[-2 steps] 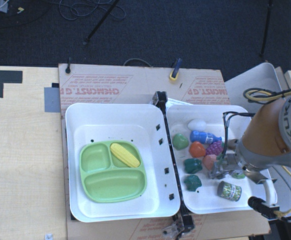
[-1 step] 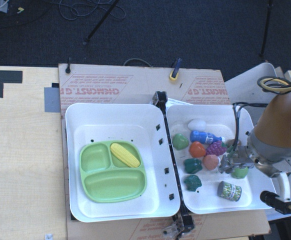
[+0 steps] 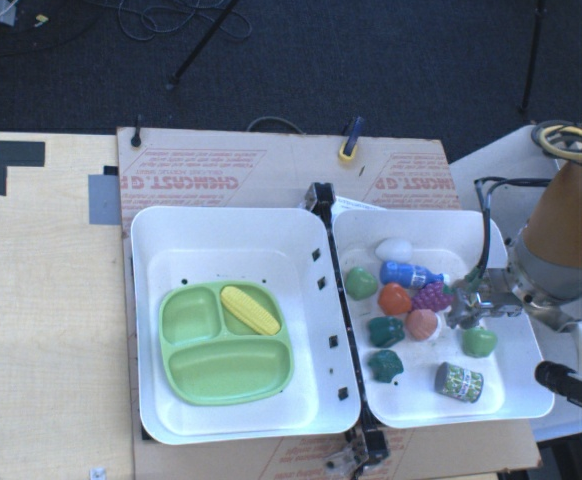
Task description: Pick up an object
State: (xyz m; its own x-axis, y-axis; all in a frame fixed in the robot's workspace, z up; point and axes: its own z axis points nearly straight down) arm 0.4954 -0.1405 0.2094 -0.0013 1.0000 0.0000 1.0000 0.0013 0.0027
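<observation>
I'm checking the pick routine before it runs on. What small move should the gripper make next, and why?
Probably a short descent. The gripper sits in the right bin among the purple grapes, peach ball and green fruit, with nothing seen between its fingers.

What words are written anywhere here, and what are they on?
Red printing on the cardboard sheet under the bins: appears upside down, too blurred to read.
Label on the small can: too small to read.
Blue bottle: no readable text.
</observation>
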